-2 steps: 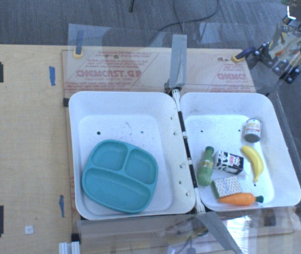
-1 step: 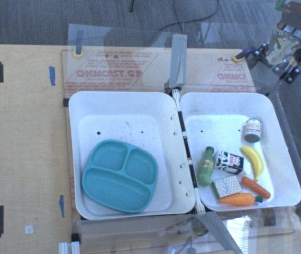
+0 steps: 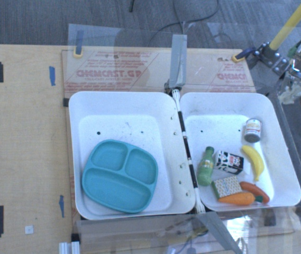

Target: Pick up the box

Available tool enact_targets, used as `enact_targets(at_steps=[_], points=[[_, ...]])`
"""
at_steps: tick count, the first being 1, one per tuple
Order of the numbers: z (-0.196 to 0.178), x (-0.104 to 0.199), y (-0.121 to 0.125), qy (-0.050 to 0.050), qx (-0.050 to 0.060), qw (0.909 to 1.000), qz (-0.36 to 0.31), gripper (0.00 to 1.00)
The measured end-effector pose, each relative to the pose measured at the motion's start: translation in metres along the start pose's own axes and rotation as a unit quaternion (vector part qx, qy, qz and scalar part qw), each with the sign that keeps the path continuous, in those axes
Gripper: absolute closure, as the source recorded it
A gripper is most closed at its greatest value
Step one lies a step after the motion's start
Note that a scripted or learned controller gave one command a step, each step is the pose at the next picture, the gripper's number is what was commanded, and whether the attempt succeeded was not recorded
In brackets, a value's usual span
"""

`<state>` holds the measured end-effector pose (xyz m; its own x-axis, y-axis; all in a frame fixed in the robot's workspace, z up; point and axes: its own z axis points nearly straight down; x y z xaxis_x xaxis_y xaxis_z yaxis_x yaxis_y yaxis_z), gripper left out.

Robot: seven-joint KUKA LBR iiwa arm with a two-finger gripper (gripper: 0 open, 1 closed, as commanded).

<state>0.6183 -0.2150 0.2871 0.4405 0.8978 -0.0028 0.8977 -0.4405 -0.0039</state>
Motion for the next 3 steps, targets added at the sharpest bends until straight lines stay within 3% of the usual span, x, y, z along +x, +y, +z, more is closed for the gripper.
enact_targets(at_steps=[1,2,3], points=[[-0.133,0.059,0.003,0.000,-0.001,0.9947,0.102,1.00],[-0.140,0.064,0.004,-0.002,0.000,0.9951,0.099,1.00],[-0.145,0.043,0.031,0.000,-0.001,0.9804,0.197,1.00]])
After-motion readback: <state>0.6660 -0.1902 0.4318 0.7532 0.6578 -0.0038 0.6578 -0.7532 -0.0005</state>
